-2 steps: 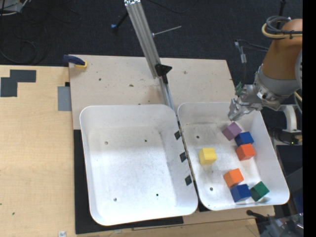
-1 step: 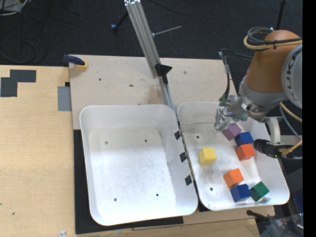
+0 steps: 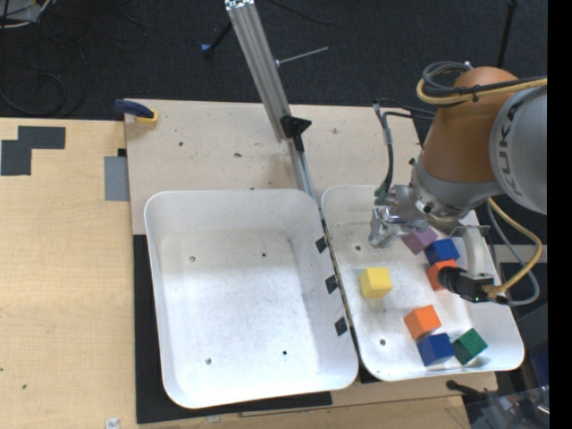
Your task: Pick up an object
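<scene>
From my remote desk, the gripper hovers low in the right bin, near its far rim; I cannot tell how its claw stands, and nothing shows in its hold, so I judge the pick undone. The yellow cube sits nearest, with open floor around it; other blocks crowd the right side.

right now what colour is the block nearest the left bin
Yellow block, clearest in the camera view.
</scene>
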